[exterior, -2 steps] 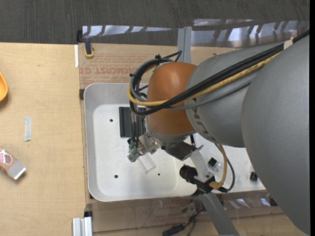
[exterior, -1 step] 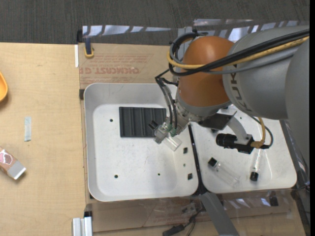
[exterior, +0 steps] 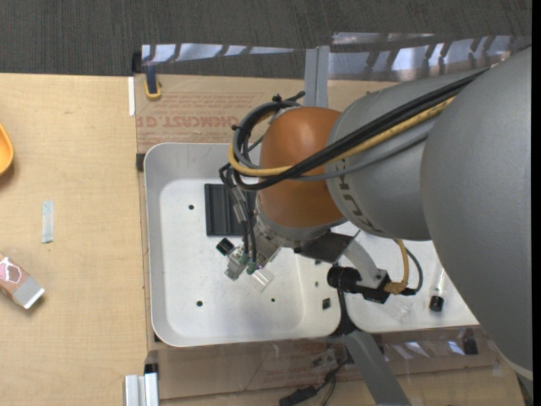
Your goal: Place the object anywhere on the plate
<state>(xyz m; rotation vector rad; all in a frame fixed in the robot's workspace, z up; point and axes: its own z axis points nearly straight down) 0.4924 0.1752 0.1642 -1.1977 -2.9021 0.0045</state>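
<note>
End effector (exterior: 245,265) is hovering low at frame centre over the left bin (exterior: 169,227), finger state unclear, no plate spotted, so I'm judging pre-grasp; next: locating object.

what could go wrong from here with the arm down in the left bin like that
1. The arm's orange band and grey body cover much of the left bin, so a plate or object may lie hidden beneath; the program could be working blind.
2. The claw sits low over the bin floor beside a black slab; a further descent might knock it or strike the floor.
3. Loose cables loop around the wrist and could snag.
</note>
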